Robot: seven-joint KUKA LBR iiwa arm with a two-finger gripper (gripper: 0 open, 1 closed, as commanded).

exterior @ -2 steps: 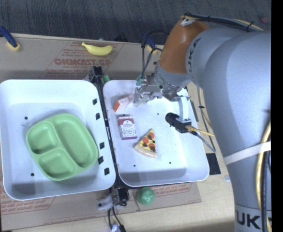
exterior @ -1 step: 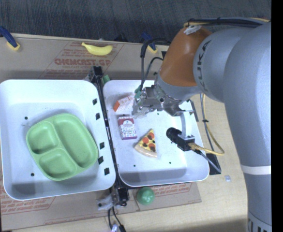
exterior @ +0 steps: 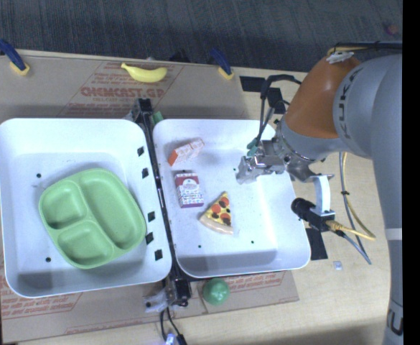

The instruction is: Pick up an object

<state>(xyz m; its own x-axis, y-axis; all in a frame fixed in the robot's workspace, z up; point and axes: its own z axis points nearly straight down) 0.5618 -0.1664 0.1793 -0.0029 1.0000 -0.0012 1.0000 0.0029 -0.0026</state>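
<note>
Three small items lie left of the tool (exterior: 247, 171), whose grip state cannot be told; nearest, the pizza slice (exterior: 218, 213) suits a centred descent.

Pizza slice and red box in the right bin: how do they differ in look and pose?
The pizza slice is a yellow-orange wedge with dark toppings; the red box is a rectangle with a pale label. The pizza slice lies nearer the bin's front wall and to the right in the picture; the red box lies nearer the divider. The pizza slice points up-right; the red box runs nearly parallel to the divider. Both lie flat in the same bin, away from the hand.
</note>
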